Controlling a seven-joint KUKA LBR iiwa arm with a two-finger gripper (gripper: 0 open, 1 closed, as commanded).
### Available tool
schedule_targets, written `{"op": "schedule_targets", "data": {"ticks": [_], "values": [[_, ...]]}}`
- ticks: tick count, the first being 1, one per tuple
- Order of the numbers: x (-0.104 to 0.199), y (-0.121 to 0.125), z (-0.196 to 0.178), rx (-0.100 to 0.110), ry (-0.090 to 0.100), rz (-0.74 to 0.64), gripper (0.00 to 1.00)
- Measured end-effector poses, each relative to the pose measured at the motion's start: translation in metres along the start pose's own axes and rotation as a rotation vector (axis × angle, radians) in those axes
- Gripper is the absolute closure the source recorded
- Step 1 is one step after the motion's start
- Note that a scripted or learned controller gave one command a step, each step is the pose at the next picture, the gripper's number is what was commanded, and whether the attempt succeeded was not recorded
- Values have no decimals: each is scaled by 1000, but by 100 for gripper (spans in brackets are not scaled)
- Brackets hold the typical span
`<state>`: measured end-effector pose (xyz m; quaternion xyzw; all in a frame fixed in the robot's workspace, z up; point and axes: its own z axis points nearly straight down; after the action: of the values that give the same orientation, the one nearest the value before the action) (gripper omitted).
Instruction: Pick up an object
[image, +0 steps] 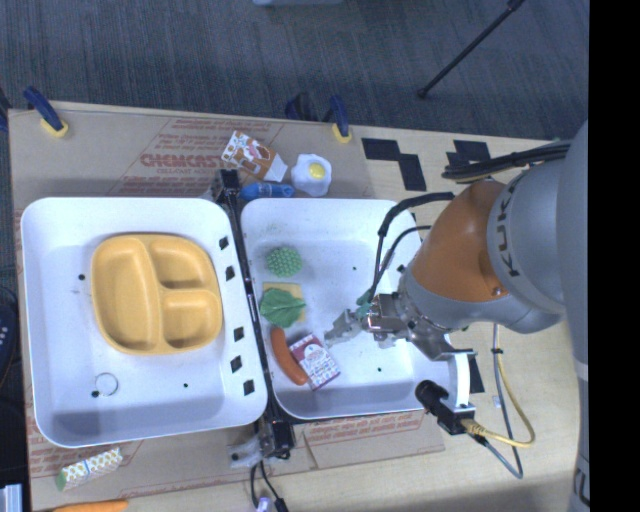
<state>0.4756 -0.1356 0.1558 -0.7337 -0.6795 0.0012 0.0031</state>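
Red-and-white packet (315, 362) lies flat in the right bin (330, 215), touching the orange sausage-shaped toy (287, 357), with the green leafy piece (282, 305) and the green bumpy ball (284, 261) further up the bin. Gripper (345, 325) sits low inside that bin, just beside the packet's upper right corner, nothing between its tips. Open or closed, can't tell from here. Looks like the approach step, no grasp yet. Next move probably needs a short shift over the packet, descend, then close. Yellow tray (155, 290) in the left bin isn't in play.
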Motion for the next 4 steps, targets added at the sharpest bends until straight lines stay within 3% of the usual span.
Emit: {"op": "schedule_targets", "data": {"ticks": [1,2,3,4], "values": [[39,2,62,-8,-2,78,0],[39,4,51,-10,-2,75,100],[39,4,51,-10,-2,75,0],[44,3,61,-15,-5,-343,0]]}}
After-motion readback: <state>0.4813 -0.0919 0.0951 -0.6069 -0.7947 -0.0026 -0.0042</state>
